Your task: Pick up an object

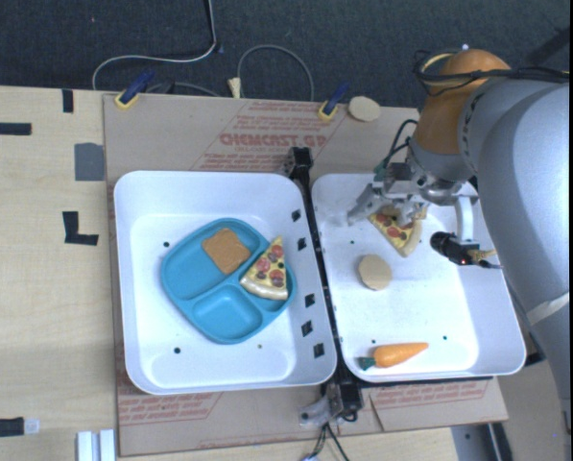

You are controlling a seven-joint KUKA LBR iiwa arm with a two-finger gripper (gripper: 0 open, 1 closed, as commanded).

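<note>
Two shallow white bins sit side by side on a cardboard sheet. Two pizza slices show: one [267,273] lies on the edge of a blue divided tray [202,301] in the left bin [142,257], the other [397,227] is in the right bin [488,325], right under the gripper [393,200]. One flat tan square, like toast [226,250], rests in the tray. One round pale cookie [374,272] and one orange carrot [398,354] with a green end lie in the right bin; one more pale round piece [364,109] sits outside on the cardboard. Whether the gripper pinches the slice, I cannot tell.
</note>
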